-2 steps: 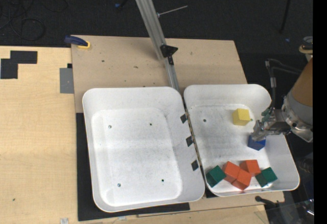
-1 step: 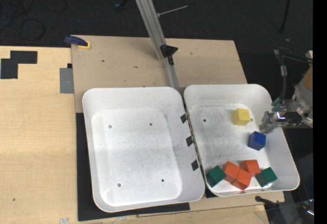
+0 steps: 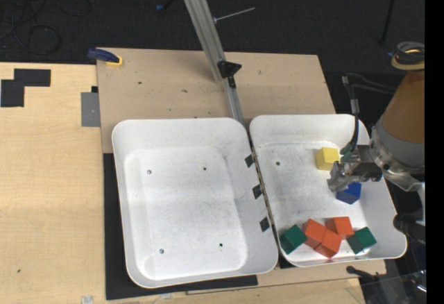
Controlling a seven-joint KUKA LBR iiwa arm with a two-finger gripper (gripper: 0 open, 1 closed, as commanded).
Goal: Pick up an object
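Where the wooden bench met dark floor, two white bins sat side by side; the right bin held a yellow cube, orange and green blocks, and a blue cube just under the gripper, whose finger state could not be made out.

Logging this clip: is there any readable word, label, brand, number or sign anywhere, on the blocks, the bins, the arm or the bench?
None can be read.
Small coloured blocks, such as the yellow block and blue block: plain faces.
Two shallow white bins: unmarked.
Grey arm with orange band: no legible marking.
Black shapes on the bench: no lettering.
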